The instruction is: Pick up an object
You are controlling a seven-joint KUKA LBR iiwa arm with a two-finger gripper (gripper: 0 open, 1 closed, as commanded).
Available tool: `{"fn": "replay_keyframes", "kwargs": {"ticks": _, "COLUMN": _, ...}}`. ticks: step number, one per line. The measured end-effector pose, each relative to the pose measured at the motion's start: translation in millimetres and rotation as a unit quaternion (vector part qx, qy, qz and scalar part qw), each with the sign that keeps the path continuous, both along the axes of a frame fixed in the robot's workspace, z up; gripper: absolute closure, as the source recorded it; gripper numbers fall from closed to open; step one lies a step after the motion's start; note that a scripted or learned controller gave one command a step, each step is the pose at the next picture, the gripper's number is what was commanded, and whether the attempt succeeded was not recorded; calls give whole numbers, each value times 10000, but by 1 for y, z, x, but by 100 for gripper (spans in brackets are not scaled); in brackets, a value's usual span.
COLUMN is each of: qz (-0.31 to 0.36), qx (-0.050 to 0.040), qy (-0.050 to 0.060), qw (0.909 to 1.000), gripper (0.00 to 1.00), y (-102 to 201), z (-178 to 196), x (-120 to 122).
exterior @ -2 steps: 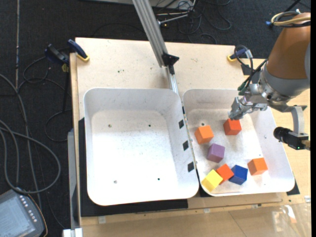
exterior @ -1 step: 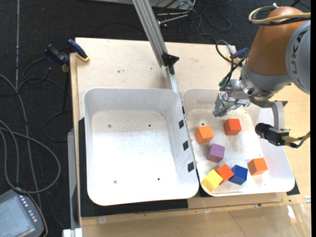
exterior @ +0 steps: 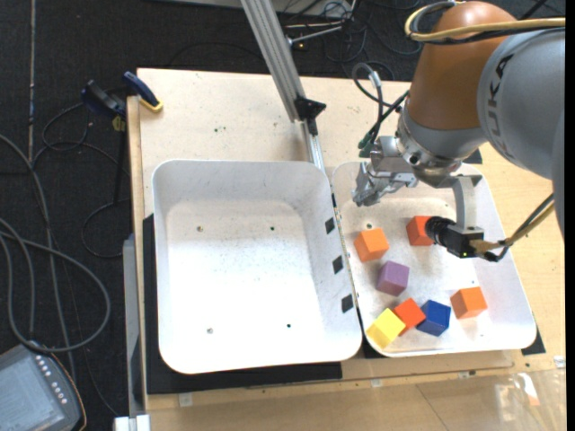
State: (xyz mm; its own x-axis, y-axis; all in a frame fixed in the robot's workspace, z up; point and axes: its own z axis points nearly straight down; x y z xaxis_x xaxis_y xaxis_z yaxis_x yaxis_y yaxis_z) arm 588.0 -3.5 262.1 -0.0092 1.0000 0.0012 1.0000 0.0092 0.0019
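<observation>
Grey two-finger gripper (exterior: 369, 189) over back of right-hand white plastic bin (exterior: 508, 330), above small orange cube (exterior: 371, 243). Finger state: cannot tell, too blurred and dark. Nothing seen between them. Likely pre-grasp. Best to descend straight onto orange cube, jaws square to two opposite faces, clear of purple cube (exterior: 393, 277) just beside it. Cube sits slightly rotated against bin wall; no long axis, equal sides.

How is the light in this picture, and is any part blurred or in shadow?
In the camera view the light is even and soft; the white bins look bright without strong glare. The blocks, such as the purple one, are sharp with faint shadows. The gripper is slightly blurred.
</observation>
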Motion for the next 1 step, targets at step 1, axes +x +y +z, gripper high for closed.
{"fn": "replay_keyframes", "kwargs": {"ticks": 1, "qz": -6, "qx": 0, "qy": 23, "qw": 10000, "gripper": 100, "y": 57, "z": -19, "x": 3}}
